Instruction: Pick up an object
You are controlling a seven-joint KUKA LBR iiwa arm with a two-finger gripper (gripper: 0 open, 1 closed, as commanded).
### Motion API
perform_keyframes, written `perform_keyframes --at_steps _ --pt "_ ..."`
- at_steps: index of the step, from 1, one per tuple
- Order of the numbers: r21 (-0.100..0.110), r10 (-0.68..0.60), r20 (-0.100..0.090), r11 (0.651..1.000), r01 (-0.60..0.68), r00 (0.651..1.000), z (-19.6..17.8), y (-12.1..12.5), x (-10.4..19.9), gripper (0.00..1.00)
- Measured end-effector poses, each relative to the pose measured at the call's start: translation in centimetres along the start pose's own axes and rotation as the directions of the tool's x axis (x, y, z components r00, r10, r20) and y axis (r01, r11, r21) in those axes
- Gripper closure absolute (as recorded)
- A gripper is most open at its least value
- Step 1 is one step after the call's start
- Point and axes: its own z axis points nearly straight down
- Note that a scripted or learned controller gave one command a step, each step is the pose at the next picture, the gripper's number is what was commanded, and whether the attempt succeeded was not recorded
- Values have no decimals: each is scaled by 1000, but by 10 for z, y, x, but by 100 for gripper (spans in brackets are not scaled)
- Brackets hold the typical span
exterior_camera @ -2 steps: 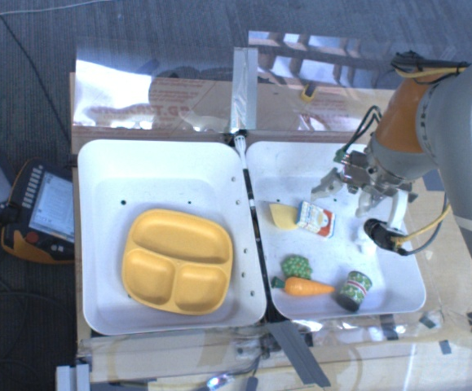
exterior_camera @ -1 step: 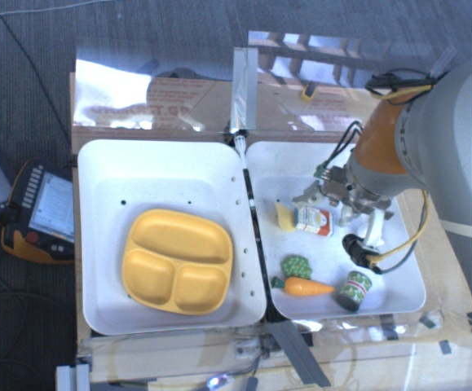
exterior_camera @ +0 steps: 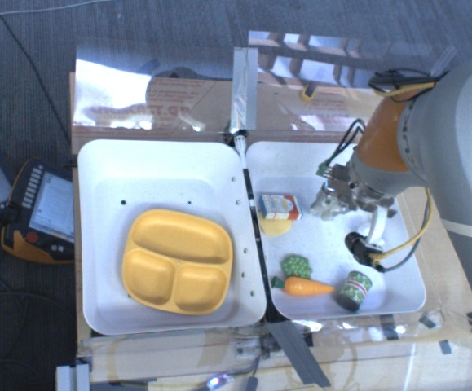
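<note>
Several items lay near the small carton (exterior_camera: 280,207); the claw (exterior_camera: 331,206) hovered right of it, its state unclear. Descent was best centred over one item.

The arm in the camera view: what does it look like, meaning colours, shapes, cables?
A thick, rounded grey arm with an orange band above the wrist. Below it sits a small metallic two-finger gripper. Black cables loop beside the wrist, and a black-and-yellow cable curves under a white and black fitting.
</note>
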Motion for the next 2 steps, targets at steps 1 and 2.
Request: perform_keyframes --at_steps 1,2 --pt "29 -22 1 999 22 1000 -88 70 -29 100" --pt "29 -267 -6 963 267 964 -87 71 24 100"
